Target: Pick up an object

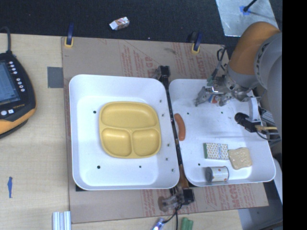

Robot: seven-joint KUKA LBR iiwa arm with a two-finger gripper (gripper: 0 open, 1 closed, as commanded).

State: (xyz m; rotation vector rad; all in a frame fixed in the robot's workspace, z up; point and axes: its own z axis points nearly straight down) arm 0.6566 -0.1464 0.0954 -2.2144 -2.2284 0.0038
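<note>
Gripper [210, 100] over the upper part of the right bin [216, 123], right of centre in the frame. As I read it from my screen, its fingers are spread apart with nothing between them. The bin floor below it is bare, so I judge the arm is placed there to start a reach, not to close on anything yet.

The candidates for pickup lie lower in the same bin:
- a reddish sausage [180, 127] along the bin's left wall
- a small green-and-white box [216, 151] at lower centre
- a tan, bread-like piece [240, 158] just beside the box to the right
- a short grey can [217, 173] on its side near the bottom rim

The box, the bread-like piece and the can sit close together, which I think makes a clean two-finger grasp harder there. The sausage lies apart from them but hugs the wall, leaving little room for a finger on that side.

The left bin [84, 128], centre-left of the frame, holds a yellow divided plate [129, 129]. In my judgement it is too broad and flat for this gripper. Nothing is lifted.
</note>
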